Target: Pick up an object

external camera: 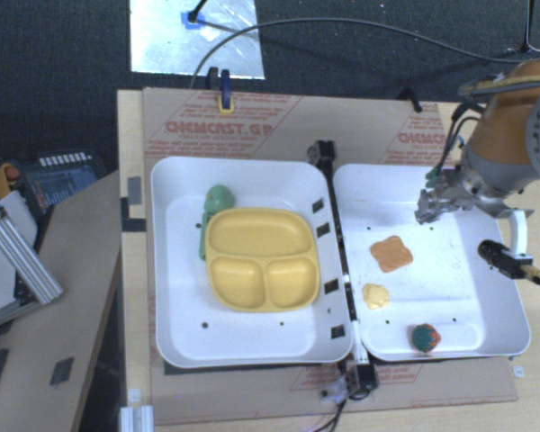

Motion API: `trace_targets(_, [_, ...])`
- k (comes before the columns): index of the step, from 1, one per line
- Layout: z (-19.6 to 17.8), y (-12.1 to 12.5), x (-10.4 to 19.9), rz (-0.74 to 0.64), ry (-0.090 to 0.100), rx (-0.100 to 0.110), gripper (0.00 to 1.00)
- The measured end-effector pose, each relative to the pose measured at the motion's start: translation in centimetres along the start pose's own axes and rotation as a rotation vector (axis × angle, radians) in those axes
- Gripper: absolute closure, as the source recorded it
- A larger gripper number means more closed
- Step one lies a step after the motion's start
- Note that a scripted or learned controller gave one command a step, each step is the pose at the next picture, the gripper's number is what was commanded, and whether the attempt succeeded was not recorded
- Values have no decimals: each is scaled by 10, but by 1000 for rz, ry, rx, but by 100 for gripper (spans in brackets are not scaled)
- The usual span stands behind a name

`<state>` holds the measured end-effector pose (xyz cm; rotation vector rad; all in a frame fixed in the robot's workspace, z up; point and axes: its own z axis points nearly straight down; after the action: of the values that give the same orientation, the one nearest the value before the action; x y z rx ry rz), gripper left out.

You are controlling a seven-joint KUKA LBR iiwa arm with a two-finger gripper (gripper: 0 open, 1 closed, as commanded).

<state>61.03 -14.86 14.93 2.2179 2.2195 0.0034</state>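
My gripper (pixel 429 211) hangs over the back of the right bin (pixel 499 322), with nothing visible between its fingers. In front of it and slightly to the left, an orange toast-shaped piece (pixel 391 254) lies flat on the bin floor. A small pale yellow lump (pixel 375 295) sits nearer the front, close to the bin's left wall. A green and red ball (pixel 424 337) rests near the front edge. The left bin (pixel 175 331) holds a yellow divided tray (pixel 259 259), and a green object (pixel 215 203) pokes out from behind the tray's back left corner.
A black divider strip (pixel 333 241) with clips runs between the two bins. The bins stand on a cardboard sheet (pixel 279 124). The arm's orange and grey body (pixel 513 142) looms over the right bin's back right corner.
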Motion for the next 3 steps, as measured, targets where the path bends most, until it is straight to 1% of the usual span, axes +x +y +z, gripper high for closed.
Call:
trace_targets(1, [-46, -4, -2, 1, 0, -1, 100])
trace_targets(2, [-107, 2, 4, -4, -1, -4, 100])
trace_targets(3, [-130, 3, 4, -4, 1, 1, 100])
